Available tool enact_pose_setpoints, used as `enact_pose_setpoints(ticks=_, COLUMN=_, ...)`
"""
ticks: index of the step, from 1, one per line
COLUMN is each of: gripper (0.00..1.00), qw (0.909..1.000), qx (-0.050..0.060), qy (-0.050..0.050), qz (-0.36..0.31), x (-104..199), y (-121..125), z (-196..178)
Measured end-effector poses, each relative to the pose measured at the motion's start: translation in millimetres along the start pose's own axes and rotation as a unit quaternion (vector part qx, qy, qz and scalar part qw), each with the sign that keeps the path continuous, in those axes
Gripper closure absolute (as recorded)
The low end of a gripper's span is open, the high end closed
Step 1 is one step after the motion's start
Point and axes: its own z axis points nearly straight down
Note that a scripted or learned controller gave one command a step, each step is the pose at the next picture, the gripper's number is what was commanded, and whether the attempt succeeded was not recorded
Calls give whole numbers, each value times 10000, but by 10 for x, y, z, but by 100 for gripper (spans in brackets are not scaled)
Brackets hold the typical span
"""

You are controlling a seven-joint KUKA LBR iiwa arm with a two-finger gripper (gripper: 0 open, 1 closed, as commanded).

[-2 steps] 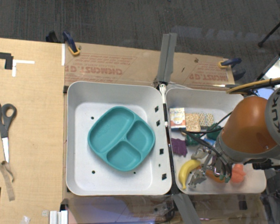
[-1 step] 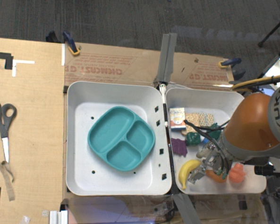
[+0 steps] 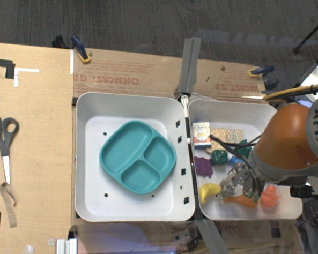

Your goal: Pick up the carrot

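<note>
I have the arm [image 3: 290,140] reaching in from the right, bent down over the right-hand bin [image 3: 251,110], and the gripper [image 3: 240,183] sits low among the toys near that bin's front wall. The carrot [image 3: 242,200] is the thin orange shape lying flat on the bin floor just under and in front of the gripper; from this slant the gripper appears to be right on top of it, which makes sense if the program is lining up for a grasp. Whether the gripper is spread, closed, or actually has the carrot I cannot tell, since the metal there is a blurred tangle of cables and glare. Close by lie a yellow banana-like toy [image 3: 209,192] to its left and a pale orange-pink piece [image 3: 269,196] to its right, so the approach is crowded. Further back I see a purple toy [image 3: 203,165], a green one [image 3: 219,157] and a small carton [image 3: 201,135]. The orange band of the arm hides the bin's right half. The left bin [image 3: 84,162] holds a teal divided plate [image 3: 138,157], and scissors [image 3: 2,135] lie on the bench.
</note>
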Motion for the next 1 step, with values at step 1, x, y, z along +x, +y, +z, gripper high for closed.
enact_pose_setpoints(ticks=1, gripper=100, qw=9976, qx=-7, qy=-20, qz=686, x=-212, y=-402, z=-1374)
